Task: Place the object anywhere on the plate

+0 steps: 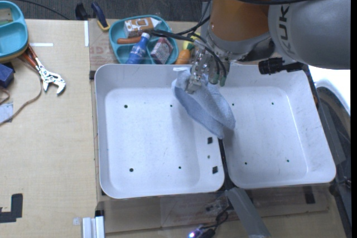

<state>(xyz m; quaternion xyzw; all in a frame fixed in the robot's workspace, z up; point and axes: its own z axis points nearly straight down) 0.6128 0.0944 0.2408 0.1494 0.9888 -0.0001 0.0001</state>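
Note:
A grey-blue flat object, plate-like or a soft sheet, hangs tilted over the seam between the left bin and the right bin. Its upper end is pinched between the fingers of my gripper, which is shut on it near the bins' back rim. Its lower end points down and to the right, just above the middle divider. The big orange and grey wrist looms over the back of the right bin and hides part of that rim.
Behind the bins stands a teal divided tray holding a blue bottle and small packets. A wrench and another teal tray lie on the wooden bench at the left.

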